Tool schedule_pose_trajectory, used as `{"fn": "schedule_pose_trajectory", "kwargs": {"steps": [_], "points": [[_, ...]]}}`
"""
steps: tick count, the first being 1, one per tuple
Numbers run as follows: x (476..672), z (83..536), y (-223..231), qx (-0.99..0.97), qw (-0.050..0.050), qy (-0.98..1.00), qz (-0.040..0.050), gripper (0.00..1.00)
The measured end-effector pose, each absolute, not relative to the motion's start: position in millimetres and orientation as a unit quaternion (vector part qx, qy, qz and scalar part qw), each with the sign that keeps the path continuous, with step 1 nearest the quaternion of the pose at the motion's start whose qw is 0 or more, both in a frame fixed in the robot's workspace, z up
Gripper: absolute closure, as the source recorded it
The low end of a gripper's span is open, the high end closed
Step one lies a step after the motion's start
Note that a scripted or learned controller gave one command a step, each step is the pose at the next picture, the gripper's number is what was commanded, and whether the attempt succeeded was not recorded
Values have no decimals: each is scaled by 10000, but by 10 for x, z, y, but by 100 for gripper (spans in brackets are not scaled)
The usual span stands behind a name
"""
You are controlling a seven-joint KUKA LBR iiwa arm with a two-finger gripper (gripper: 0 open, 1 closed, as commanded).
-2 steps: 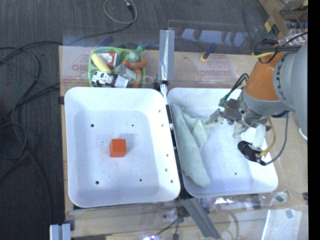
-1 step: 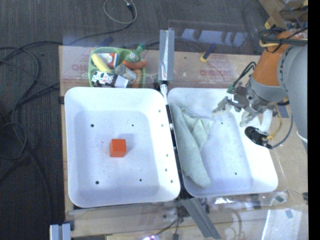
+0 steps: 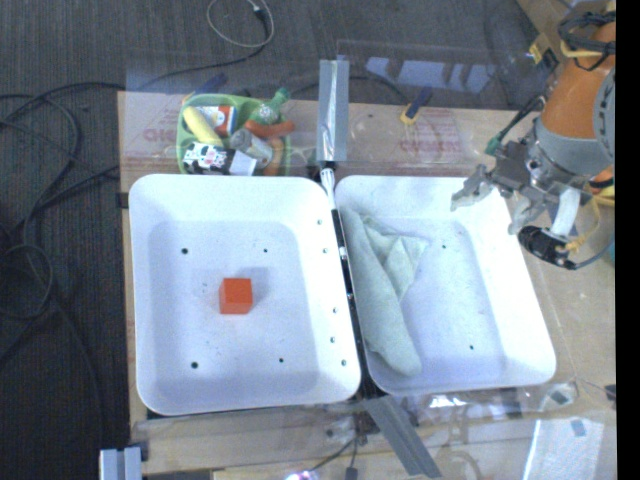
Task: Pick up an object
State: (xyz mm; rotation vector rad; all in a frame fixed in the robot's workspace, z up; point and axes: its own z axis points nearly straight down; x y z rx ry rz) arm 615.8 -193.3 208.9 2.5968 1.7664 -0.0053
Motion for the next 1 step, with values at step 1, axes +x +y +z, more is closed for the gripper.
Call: {"fn": "schedule_pose_trajectory", "kwargs": {"steps": [1], "points": [[6238,1258,-1185,7903,-14,6127,-16,0]]}}
